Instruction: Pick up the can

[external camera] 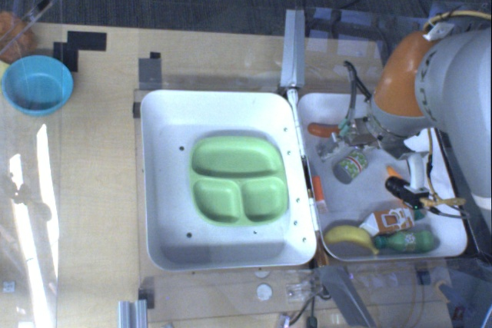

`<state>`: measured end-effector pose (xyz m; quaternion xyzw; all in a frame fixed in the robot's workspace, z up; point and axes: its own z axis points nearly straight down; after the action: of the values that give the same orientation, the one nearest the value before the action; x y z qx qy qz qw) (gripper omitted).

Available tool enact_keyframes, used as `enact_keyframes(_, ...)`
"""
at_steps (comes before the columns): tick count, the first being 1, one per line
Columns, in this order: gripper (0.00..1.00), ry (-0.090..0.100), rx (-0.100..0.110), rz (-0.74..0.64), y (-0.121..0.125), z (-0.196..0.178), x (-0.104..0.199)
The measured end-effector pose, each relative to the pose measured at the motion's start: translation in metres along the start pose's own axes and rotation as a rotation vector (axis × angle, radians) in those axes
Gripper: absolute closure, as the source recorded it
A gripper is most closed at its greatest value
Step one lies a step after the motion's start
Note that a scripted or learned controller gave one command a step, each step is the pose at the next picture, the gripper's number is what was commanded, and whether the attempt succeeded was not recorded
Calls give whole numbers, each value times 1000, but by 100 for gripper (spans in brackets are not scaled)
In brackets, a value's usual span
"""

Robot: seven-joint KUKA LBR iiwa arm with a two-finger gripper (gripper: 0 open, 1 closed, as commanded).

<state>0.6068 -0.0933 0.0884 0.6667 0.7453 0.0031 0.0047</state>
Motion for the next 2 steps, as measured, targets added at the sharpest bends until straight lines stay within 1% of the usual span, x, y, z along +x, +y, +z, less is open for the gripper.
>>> enact_keyframes(1, 100, 0, -6, -9, 3, -13, 2)
enact_keyframes(2, 0, 0, -6, -9, 3, -13, 2)
